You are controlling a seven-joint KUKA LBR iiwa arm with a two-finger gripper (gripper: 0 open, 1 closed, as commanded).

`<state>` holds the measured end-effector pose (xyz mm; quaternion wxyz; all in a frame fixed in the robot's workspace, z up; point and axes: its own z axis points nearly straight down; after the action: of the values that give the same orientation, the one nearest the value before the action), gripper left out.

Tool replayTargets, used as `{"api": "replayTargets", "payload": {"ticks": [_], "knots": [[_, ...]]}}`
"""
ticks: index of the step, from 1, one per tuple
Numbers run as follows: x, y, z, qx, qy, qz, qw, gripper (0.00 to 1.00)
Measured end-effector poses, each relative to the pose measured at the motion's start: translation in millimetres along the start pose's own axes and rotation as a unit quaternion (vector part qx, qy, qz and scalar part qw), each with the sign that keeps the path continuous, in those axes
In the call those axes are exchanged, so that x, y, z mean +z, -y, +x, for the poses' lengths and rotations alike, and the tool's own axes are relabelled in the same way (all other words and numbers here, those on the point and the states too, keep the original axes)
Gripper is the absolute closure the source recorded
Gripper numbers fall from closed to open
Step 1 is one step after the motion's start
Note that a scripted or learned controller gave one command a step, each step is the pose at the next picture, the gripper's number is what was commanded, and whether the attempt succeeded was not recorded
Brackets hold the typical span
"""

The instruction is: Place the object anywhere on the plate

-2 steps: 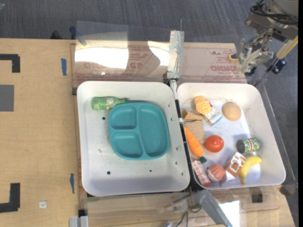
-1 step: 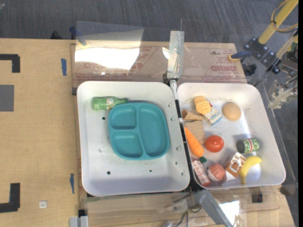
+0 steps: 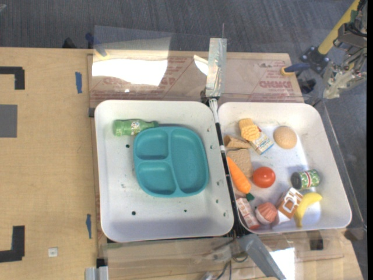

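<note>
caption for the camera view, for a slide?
Teal plate and green bottle in left bin; right bin holds carrot, tomato, banana.

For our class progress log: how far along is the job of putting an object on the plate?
Done: nothing; the teal plate bears no object. In hand: nothing seen being carried. Left: all of it. The green bottle lies beside the plate's upper left edge, and the carrot and tomato sit in the right bin.

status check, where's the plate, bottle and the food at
Teal plate in left bin, nothing on it. Green bottle beside its top-left corner. Carrot, tomato, egg in right bin.
</note>
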<state>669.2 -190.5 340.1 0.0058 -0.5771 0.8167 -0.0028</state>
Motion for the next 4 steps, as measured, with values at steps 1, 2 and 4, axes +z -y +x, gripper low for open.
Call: {"api": "replayTargets", "payload": {"ticks": [1,2,4], "knots": [[84.5,-45.9,51.3,-0.180,0.000,-0.007,0.9837,1.00],[44.8,-11.7,-13.3,-0.205,0.001,-0.001,0.9787,1.00],[-45.5,-46.3,-25.0,-0.195,0.000,-0.008,0.9808,1.00]]}}
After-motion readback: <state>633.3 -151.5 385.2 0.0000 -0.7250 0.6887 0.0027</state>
